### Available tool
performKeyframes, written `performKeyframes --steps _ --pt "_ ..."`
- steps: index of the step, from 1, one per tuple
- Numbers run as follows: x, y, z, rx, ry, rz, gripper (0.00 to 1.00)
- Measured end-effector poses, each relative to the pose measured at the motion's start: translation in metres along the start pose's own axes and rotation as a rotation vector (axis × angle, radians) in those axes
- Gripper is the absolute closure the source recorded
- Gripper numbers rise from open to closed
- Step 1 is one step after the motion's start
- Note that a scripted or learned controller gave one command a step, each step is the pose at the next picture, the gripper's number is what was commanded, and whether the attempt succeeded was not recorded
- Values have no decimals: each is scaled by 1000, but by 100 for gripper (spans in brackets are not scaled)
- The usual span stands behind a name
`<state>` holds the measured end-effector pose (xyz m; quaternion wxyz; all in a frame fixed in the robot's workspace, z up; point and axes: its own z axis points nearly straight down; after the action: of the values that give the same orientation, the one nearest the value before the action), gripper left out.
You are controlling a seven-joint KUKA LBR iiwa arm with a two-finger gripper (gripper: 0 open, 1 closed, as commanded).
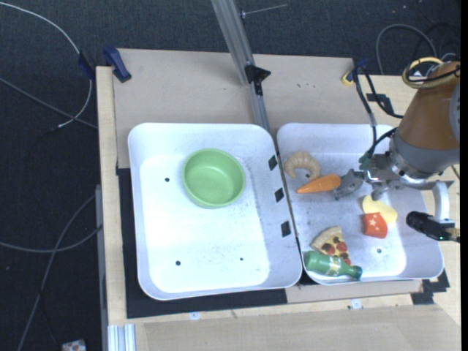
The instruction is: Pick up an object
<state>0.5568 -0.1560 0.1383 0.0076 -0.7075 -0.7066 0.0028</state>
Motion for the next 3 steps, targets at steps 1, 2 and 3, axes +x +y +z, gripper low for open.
performKeyframes --steps 1,2,3 --pt "1 -1 47 0 0 -1 0" --pt "1 1 31 -9 0 -1 100" --pt "-4 -2 -33 -21 -7 -1 100"
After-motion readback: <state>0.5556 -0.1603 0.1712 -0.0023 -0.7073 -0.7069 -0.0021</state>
